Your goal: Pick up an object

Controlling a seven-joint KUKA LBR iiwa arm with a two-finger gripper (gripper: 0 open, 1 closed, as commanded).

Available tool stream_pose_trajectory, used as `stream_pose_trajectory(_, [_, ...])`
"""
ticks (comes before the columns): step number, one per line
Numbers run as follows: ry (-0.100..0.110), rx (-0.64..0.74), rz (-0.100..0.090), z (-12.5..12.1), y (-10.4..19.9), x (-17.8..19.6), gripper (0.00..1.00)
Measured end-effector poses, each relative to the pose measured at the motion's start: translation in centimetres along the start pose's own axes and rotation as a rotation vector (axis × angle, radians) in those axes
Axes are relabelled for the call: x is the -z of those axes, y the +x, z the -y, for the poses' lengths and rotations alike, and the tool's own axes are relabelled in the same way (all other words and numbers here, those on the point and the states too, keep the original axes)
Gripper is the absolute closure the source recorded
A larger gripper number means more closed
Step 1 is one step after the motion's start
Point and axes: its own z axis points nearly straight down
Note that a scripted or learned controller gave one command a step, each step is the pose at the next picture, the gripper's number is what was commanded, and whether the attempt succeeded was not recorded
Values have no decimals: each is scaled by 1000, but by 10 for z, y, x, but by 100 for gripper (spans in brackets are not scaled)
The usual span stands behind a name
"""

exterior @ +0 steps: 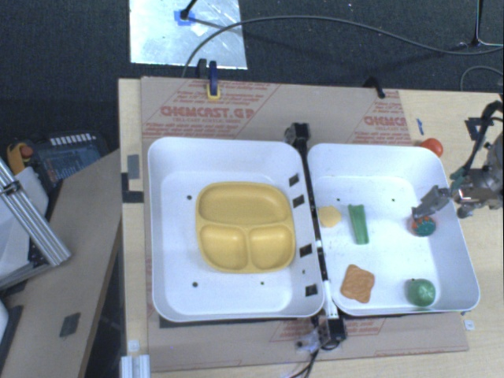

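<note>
Fingers nr right bin far edge, above small teal object.

1. Light was even and fairly bright, falling from above.
2. The white bins looked nearly washed out, with soft shadows along their inner walls.
3. The foil sheet beyond the bench showed patchy glare.
4. The dark floor stayed dim and grainy.
5. The picture was soft throughout; small items were slightly blurred.
</note>
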Motion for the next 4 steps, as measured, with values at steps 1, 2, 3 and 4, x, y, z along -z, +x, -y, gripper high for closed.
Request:
stream_pose_trajectory(1, [4, -1, -2, -4, 10, -52, 0])
stream_pose_trajectory(2, [5, -1, -2, -2, 20, -99, 0])
stream_pose_trajectory(3, [6, -2, -2, -3, 20, -162, 0])
stream_pose_trajectory(4, [-1, -3, 1, -5, 19, -148, 100])
